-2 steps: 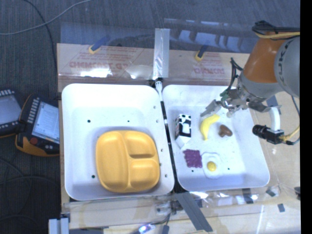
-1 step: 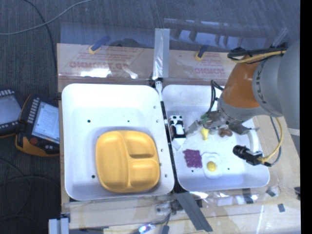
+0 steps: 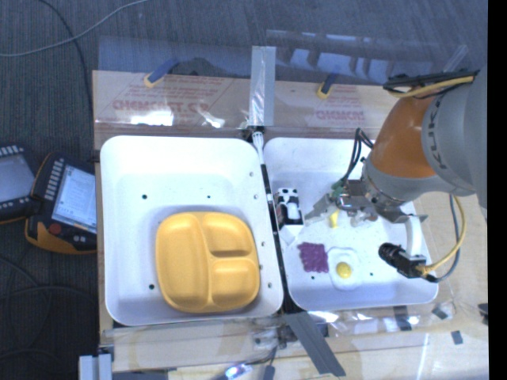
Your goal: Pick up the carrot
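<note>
The gripper hangs low over the right bin, and a small yellow-orange piece, seemingly the carrot, lies on the bin floor just beside its tip, above the egg. The arm covers much of the gripper, so I cannot tell whether it is released or clenched, nor whether it touches the carrot.

A grey robot arm is wearing a broad orange band above its wrist, with black and yellow cables looping beside a metal two-finger gripper.
</note>
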Motion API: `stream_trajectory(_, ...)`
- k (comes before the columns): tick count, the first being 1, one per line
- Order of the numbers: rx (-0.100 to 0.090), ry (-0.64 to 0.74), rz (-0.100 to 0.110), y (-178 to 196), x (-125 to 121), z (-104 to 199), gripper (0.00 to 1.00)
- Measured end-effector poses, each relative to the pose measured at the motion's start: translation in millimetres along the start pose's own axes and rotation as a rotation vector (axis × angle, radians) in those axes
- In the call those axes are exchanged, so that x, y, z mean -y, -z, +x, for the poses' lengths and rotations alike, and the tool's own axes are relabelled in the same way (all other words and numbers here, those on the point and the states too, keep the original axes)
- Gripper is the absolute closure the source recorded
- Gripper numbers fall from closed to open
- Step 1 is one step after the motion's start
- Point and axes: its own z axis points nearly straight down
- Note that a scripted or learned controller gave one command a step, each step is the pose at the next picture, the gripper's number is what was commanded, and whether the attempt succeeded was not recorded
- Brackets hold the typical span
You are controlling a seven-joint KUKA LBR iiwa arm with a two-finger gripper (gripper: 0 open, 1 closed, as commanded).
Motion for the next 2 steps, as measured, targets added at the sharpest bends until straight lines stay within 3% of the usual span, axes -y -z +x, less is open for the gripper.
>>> stream_trajectory(1,-0.003,-0.275,-0.010,-42.6,-2.2,-49.7,0.00)
stream_trajectory(2,0.000,-0.251,0.002,-27.3,60.7,-10.8,0.00)
